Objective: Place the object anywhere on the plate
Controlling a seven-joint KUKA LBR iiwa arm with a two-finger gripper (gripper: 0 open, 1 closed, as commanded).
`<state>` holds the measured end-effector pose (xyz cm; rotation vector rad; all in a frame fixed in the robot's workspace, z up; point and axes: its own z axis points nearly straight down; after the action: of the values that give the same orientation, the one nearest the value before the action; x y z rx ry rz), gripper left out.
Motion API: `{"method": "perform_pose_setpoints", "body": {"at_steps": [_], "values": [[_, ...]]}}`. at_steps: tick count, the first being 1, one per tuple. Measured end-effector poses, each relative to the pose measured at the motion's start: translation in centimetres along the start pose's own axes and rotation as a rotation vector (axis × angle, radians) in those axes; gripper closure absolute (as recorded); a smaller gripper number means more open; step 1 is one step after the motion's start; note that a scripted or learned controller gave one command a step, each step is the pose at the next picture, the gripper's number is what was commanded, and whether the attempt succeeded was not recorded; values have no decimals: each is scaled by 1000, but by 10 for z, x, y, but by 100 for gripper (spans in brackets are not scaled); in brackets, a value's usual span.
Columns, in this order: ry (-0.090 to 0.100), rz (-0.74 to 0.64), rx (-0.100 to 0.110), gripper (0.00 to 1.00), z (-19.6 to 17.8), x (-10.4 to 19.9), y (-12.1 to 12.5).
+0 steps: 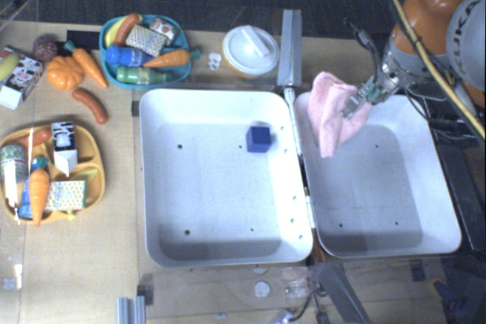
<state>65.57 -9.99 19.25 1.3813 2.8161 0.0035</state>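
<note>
A pink cloth [328, 120] hangs bunched over the far left corner of the right bin [395, 231]. Its upper right edge is pinched between the fingers of my gripper [359, 103], which is shut on it and reaches in from the upper right. A small blue cube [259, 138] lies in the left bin [197, 239], near its far right side. A yellow plate [93, 155] holding toy food stands on the bench at the far left, well away from the gripper.
A blue bowl [115, 77] of toy food and a white-lidded yellow bowl [250, 51] stand behind the left bin. Loose toy carrots, a pumpkin and a sausage [90, 105] lie on the bench at the left. The arm [444, 19] fills the upper right.
</note>
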Motion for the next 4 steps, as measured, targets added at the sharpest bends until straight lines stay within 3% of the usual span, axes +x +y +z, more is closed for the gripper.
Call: {"method": "perform_pose_setpoints", "body": {"at_steps": [1, 3, 4], "values": [[-1, -6, 0, 100, -33, 0, 3], [0, -810, -2, 100, -23, 102, 55], [1, -914, -3, 100, -32, 157, 77]]}}
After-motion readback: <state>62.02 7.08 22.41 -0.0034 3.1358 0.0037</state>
